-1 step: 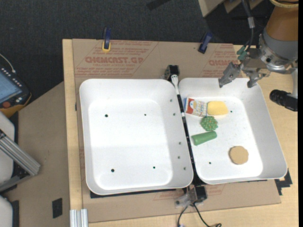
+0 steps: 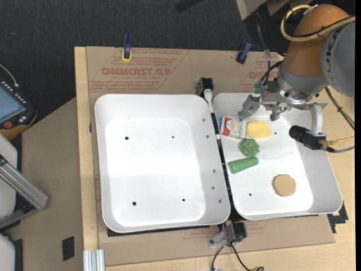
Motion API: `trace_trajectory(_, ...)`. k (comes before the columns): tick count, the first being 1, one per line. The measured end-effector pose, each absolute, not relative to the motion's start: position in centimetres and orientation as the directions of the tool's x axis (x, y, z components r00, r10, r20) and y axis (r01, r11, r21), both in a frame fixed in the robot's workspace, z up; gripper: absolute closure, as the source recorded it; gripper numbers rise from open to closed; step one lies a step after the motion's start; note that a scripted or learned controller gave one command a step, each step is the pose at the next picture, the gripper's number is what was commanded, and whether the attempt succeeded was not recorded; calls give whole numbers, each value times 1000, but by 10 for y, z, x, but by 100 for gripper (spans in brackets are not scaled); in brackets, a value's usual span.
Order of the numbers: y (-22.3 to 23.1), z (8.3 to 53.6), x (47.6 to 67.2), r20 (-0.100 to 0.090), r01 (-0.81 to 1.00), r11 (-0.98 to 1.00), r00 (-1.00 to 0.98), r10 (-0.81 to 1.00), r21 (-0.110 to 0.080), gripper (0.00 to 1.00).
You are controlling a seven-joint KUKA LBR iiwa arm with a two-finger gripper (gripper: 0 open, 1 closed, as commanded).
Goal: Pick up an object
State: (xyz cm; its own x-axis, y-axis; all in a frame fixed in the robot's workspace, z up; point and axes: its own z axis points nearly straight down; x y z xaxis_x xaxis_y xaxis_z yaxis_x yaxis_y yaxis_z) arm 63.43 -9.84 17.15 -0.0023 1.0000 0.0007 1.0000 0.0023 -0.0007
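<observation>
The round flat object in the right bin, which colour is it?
Tan brown; the round flat object shows in the camera view.

Two bins sit side by side on the bench (image 2: 84, 151), their inner rims touching. The left bin (image 2: 113, 123) lies nearer the middle of the bench, and the right bin (image 2: 321, 179) holds all the loose things. In its far part a small carton (image 2: 231, 127) lies against a block (image 2: 259, 130) to its right. Just in front of them sits a knobbly ball (image 2: 249, 147), and before that a short cylinder (image 2: 242, 164) lies tilted. A round disc (image 2: 285, 185) rests apart, toward the bin's near right. The hand (image 2: 260, 109) hangs above the bin's far part, over the block.
</observation>
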Motion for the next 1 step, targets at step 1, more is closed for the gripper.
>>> trace_trajectory(1, -71, 184, 572, 1, 1000, -1, 1, 1000, -4, 0)
